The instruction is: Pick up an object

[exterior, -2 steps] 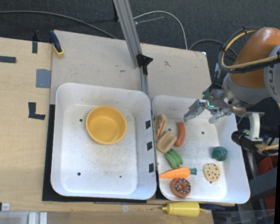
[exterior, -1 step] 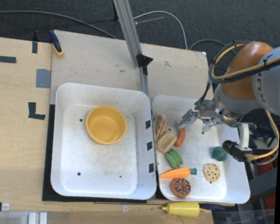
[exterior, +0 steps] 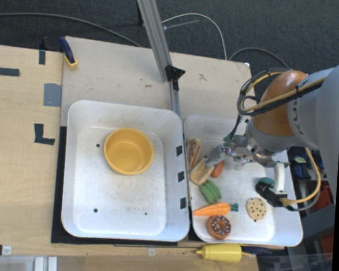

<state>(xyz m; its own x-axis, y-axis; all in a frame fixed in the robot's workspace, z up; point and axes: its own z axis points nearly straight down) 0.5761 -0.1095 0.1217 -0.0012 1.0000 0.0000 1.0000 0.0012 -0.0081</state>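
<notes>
My gripper (exterior: pixel 219 157) hangs low over the left part of the right bin (exterior: pixel 284 235), below the arm's orange band (exterior: pixel 278 108). Just under it lies a small red-orange piece (exterior: pixel 217 169), touching or nearly touching it. To its left lie a tan bread-like piece (exterior: pixel 194 153) and a beige wedge (exterior: pixel 200 174). Toward the front of the bin are a green vegetable (exterior: pixel 210 191), a carrot (exterior: pixel 213 210), a chocolate donut (exterior: pixel 218 226) and a cookie (exterior: pixel 256 209).
The left bin (exterior: pixel 77 212) holds a yellow bowl (exterior: pixel 128 151). A yellow mustard bottle (exterior: pixel 222 253) lies on the bench in front of the right bin. A grey pole (exterior: pixel 158 41) slants down to the bins' divide. Cables loop behind the arm.
</notes>
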